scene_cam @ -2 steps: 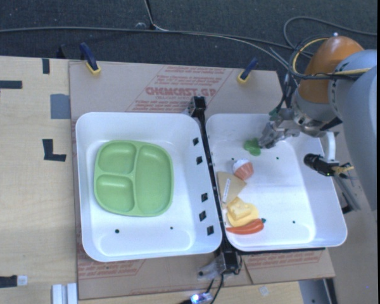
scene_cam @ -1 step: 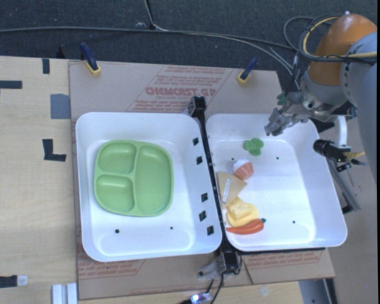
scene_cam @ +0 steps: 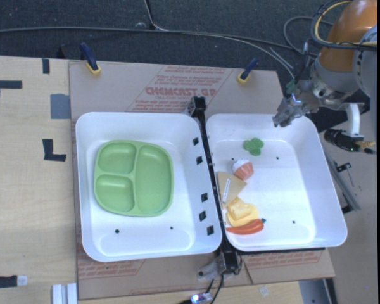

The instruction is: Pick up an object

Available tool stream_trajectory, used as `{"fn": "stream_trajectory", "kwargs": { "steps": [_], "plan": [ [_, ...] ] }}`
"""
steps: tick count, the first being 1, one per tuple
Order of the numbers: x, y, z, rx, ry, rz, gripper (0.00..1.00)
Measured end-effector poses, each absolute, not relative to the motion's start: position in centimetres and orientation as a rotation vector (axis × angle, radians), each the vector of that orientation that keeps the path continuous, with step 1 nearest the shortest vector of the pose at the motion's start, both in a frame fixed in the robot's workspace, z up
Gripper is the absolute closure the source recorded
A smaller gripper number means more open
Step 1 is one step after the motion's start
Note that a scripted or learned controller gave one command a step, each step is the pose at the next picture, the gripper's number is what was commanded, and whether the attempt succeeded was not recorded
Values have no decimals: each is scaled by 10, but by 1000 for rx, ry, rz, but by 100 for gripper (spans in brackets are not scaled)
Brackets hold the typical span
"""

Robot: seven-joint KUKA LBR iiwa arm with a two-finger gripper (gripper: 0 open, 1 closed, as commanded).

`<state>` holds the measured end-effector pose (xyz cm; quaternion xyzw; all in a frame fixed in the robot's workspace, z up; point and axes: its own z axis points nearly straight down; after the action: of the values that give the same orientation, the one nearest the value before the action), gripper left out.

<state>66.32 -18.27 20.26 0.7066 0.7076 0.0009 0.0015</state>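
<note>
Brown cardboard point(scene_cam: 171, 87) covered the bench under two shallow white bins, held at its far edge by two clamps with blue handles point(scene_cam: 88, 58), with pale wood point(scene_cam: 19, 170) to the left and dark carpet-like flooring point(scene_cam: 177, 5) beyond, crossed by thin black cables. The left bin point(scene_cam: 88, 233) held a green divided plate point(scene_cam: 133, 177), smooth plastic with three rounded compartments, lying flat near the bin's middle.

The gripper point(scene_cam: 284, 118) hung over the far right corner of the right bin point(scene_cam: 316, 189), at the end of the grey arm with its orange band point(scene_cam: 351, 27). I cannot tell how its claw stood, and nothing could be seen in it.

The right bin's toys lay along its left side, well apart from the gripper. A small green leafy piece point(scene_cam: 254, 146) sat farthest. Nearer came a pink and white cupcake-like toy point(scene_cam: 242, 168), then a tan wedge point(scene_cam: 228, 185) touching it, then a lumpy yellow piece point(scene_cam: 240, 211). A glossy red chilli pepper point(scene_cam: 247, 227) lay just beside the yellow piece, on its near side.
</note>
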Motion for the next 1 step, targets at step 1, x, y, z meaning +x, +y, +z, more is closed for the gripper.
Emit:
{"fn": "stream_trajectory", "kwargs": {
  "steps": [1],
  "plan": [
    [664,-182,254,2217,2221,3,100]
  ]
}}
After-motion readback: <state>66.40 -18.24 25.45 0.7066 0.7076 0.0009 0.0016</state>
